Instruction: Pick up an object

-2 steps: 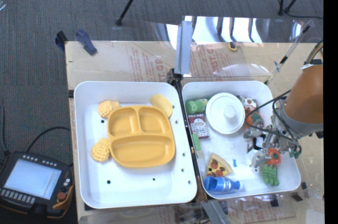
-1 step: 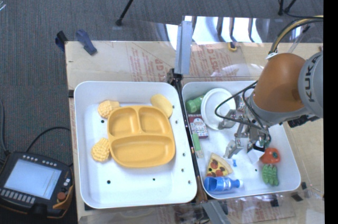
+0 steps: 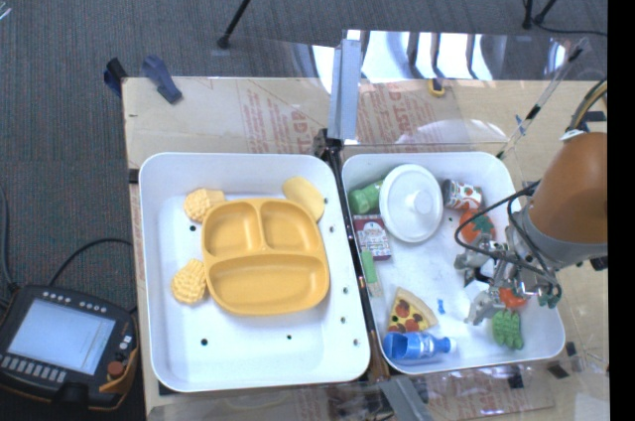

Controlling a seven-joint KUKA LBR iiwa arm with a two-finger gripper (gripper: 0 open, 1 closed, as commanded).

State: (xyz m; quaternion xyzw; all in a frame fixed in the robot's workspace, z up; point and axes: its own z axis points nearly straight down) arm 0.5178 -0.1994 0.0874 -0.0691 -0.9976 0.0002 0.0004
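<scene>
- The grey arm with its orange band [image 3: 580, 186] comes in from the right, and its gripper [image 3: 506, 295] is down in the near right part of the right-hand shallow white bin [image 3: 451, 364].
- Honestly can't tell whether the fingers are spread or clenched, it's all wires and metal there.
- Right around the gripper: a small orange-red toy [image 3: 513, 295] touching or just under it, and a green knobbly plastic toy [image 3: 509, 329] just nearer.
- Same bin also has a white round lidded bowl [image 3: 412, 202] at the far side, a toy pizza slice [image 3: 408, 312] and a blue plastic bottle [image 3: 415, 346] lying near the front.
- The left white bin [image 3: 169, 350] holds a yellow divided plastic tray [image 3: 265, 256] with yellow waffle-textured pieces [image 3: 190, 282] beside it.
- Both bins sit side by side on the tabletop [image 3: 228, 116].
</scene>
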